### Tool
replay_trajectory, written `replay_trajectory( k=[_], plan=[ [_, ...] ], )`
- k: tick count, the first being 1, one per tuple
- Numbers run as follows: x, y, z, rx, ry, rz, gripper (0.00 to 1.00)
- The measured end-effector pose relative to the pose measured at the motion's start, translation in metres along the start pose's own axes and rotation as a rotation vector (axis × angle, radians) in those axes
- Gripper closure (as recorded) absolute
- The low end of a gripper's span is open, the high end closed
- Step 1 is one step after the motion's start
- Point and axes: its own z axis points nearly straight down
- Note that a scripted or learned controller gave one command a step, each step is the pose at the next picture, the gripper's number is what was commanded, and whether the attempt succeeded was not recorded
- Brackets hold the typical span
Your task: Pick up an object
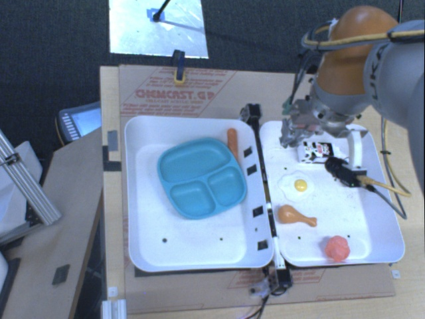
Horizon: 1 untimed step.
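My gripper (288, 138) hangs over the far left corner of the right bin (378, 238), close to its floor. A toy fried egg (297, 186) lies a little nearer the camera than the gripper. An orange toy drumstick (296, 215) rests in front of the egg. A pink ball (337, 247) sits near the bin's front edge. None of these touches the gripper.
The left bin (143, 231) holds a blue divided plate (201, 177) and an orange sausage-like stick (232, 141) against its right wall. A black-clipped ridge (260, 178) joins the two bins. A brown cardboard sheet (179, 92) lies under them.
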Motion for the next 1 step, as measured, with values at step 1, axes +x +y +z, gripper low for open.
replay_trajectory(
  k=[1],
  plan=[
    [0.0570, -0.0004, -0.0040, -0.002, 0.002, -0.002, 1.00]
  ],
)
